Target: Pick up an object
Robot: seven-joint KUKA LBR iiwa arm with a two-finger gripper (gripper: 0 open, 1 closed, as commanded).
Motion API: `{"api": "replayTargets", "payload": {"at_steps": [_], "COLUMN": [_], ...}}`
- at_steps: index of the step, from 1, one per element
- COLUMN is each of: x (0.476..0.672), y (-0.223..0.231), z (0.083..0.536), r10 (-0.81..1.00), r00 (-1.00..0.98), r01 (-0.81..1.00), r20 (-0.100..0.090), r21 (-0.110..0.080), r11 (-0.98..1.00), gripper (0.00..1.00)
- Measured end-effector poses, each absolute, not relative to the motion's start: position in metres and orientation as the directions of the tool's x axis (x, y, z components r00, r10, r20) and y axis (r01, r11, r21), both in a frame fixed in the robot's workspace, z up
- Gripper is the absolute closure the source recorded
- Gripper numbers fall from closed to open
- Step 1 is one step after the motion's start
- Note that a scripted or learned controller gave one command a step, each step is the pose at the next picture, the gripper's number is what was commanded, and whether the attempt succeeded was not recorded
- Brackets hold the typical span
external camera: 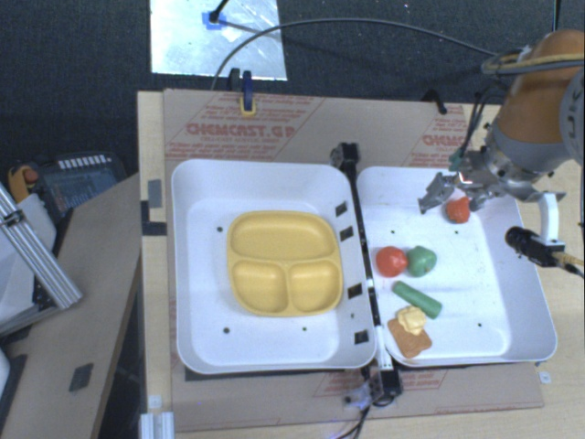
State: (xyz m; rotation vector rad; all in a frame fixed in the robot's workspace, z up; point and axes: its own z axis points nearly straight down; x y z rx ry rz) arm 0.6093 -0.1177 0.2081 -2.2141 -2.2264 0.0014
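Orange-red, a small ball lies in the right bin just beside the gripper; whether its jaws are parted, I cannot tell.

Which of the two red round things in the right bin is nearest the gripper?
The upper red ball, right beside the gripper near the bin's far side. The other red ball lies nearer the divider, touching a green round piece.

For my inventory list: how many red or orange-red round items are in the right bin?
2. One red ball lies mid-bin, touching a green ball. One orange-red item sits near the far edge by the tool, partly hidden; more may be covered.
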Motion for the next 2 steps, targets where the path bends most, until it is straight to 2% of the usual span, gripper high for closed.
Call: {"api": "replayTargets", "payload": {"at_steps": [1,2], "x": [0.602,0.606], "y": [-0.12,-0.116], "z": [0.15,0.107], "r10": [1.0,1.0], "r00": [-0.001,-0.003], "r01": [1.0,1.0], "r20": [0.0,0.001], "r21": [-0.002,-0.002], "r11": [0.001,0.003], "gripper": [0.0,0.0]}}
